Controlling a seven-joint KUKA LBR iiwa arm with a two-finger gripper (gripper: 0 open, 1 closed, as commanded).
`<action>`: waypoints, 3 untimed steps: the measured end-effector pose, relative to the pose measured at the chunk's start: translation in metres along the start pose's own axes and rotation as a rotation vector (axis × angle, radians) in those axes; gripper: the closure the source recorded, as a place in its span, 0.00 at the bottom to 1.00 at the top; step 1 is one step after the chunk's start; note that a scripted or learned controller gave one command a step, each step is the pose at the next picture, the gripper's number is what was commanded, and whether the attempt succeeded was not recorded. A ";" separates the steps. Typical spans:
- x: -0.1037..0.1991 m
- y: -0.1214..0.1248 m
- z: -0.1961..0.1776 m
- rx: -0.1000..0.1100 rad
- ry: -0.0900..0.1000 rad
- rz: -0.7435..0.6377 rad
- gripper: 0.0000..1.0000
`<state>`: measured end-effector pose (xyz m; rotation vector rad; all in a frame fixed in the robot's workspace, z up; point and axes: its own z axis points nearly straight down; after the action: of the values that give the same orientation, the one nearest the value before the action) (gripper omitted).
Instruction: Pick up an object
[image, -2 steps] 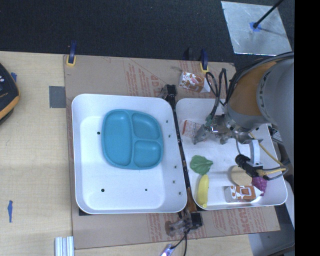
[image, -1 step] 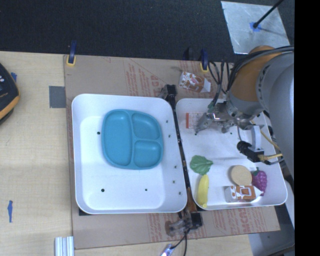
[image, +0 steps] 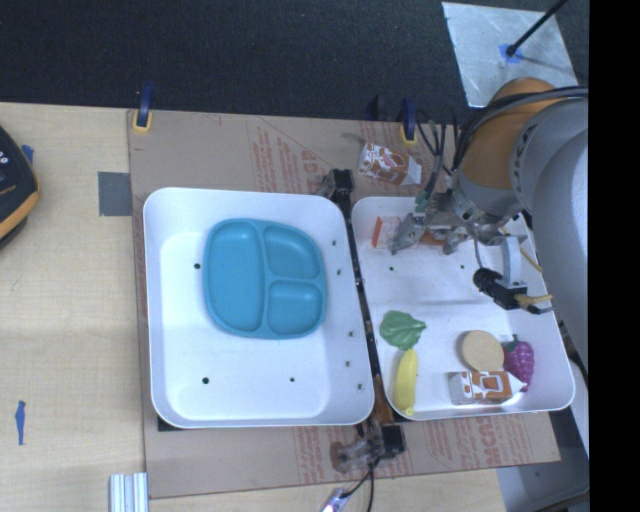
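My gripper hangs low over the far part of the right bin, under the grey wrist with its orange band. A small orange-red item lies just to its left by the bin's far left wall. Further forward in that bin lie a green leaf, a yellow banana, a round tan cookie, purple grapes and a small printed carton. The gripper's own body hides whatever is under it.
The left bin holds a blue divided plate. A small printed packet lies on the cardboard behind the right bin. A black part sticks out over the right bin's right side. The arm covers the bin's far right corner.
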<state>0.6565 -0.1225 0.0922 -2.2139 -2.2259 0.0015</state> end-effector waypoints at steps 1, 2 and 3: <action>-0.033 0.000 -0.020 0.000 -0.001 0.003 0.00; -0.090 -0.001 -0.020 -0.001 -0.001 0.004 0.00; -0.049 0.000 -0.117 -0.003 0.000 0.001 0.00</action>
<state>0.6571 -0.1712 0.2093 -2.2164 -2.2265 -0.0011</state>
